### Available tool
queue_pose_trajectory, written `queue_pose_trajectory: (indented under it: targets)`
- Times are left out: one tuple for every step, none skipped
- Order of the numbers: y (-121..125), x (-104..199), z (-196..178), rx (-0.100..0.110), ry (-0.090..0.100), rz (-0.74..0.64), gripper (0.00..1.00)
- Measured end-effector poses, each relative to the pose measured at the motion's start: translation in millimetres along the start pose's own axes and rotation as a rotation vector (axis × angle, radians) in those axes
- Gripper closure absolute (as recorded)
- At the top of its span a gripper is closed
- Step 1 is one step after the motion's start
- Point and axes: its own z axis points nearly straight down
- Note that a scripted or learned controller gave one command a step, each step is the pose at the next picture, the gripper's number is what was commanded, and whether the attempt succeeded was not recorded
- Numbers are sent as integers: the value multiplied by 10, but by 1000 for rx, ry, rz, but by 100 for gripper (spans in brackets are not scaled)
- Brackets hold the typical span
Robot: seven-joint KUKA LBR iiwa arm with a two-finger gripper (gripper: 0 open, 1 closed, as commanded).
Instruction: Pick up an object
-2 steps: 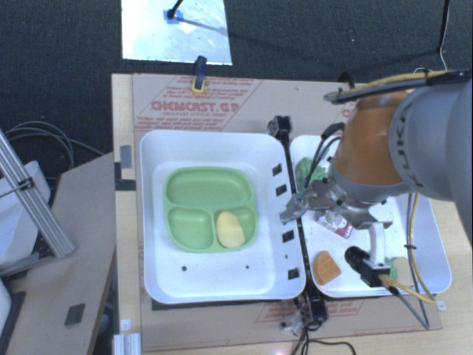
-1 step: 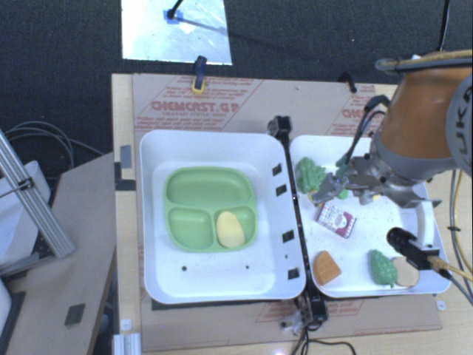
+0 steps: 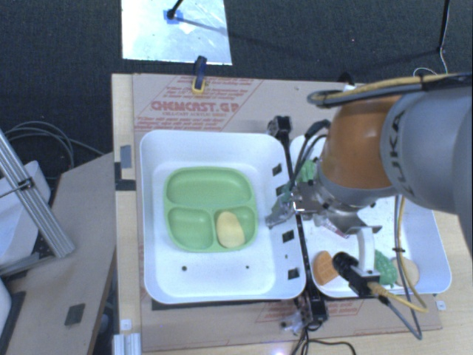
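The arm (image 3: 384,154) runs off the picture's edge at 3 o'clock and hides most of the right bin (image 3: 436,272). At that bin's 6 o'clock, an orange object (image 3: 322,267) and green object (image 3: 386,266) show partly.

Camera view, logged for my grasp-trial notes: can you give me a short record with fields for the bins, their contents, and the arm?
left bin: holds a green tray with three compartments
yellow item: lies in the tray's lower right compartment
right bin: holds an orange item, a green item and a pale item near its front edge
arm: reaches in from the right, hanging over the right bin and hiding much of it
claw: cannot tell its state, hidden beneath the wrist
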Motion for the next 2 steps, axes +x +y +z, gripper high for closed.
queue_pose_trajectory:
  targets:
    - [-27, -591, 375, 1, -5, 16, 0]
    - [-30, -1328, 349, -4, -7, 18, 0]
